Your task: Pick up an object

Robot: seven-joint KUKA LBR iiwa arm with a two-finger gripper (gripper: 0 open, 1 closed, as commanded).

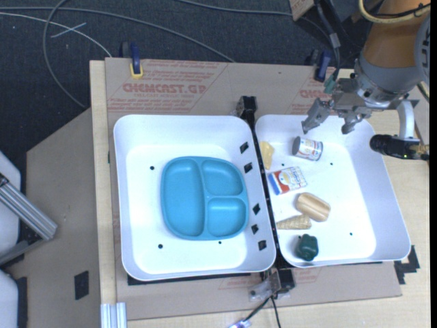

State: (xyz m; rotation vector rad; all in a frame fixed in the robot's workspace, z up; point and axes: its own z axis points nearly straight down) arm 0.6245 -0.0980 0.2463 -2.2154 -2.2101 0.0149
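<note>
As arm slants in, open gripper (332,119) above can (308,148)

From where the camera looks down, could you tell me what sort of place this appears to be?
Probably a robotics lab bench for pick-and-place trials: two white bins clamped side by side on a board, toy food such as a bread roll beside a blue divided plate, and loose cables on the dark floor.

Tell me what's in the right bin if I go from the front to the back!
Green pepper → cone → bread roll → red and white carton → can → gripper at the back.
</note>
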